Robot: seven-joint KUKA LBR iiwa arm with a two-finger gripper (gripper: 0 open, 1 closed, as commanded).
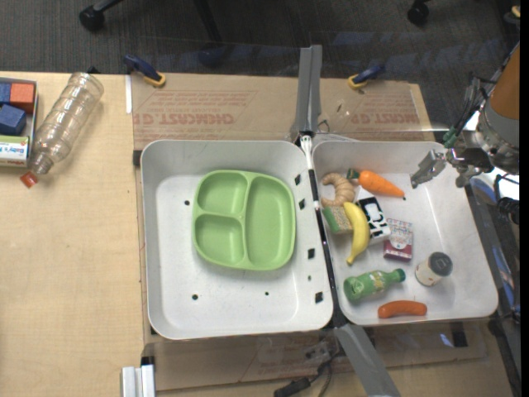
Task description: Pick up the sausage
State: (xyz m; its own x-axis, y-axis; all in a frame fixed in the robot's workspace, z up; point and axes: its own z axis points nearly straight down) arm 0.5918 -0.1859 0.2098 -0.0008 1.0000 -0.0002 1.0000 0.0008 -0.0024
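Illumination is even and fairly bright, diffuse from overhead. Shadows are soft and short; the green plate (245,220) casts a faint one on the left bin (165,288). The white bin walls read slightly overexposed, with mild glare on the clear bottle (64,121). Focus is moderate throughout; fine detail is soft. The dark floor (248,7) at the top is dimmer and grainy

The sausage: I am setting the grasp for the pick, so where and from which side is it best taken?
Probably at the middle of the sausage, from above, with the fingers across its short width. It lies flat and lengthwise along the right bin's near wall, so a side approach looks blocked there. The green bottle sits close behind it, so keep the gripper narrow.
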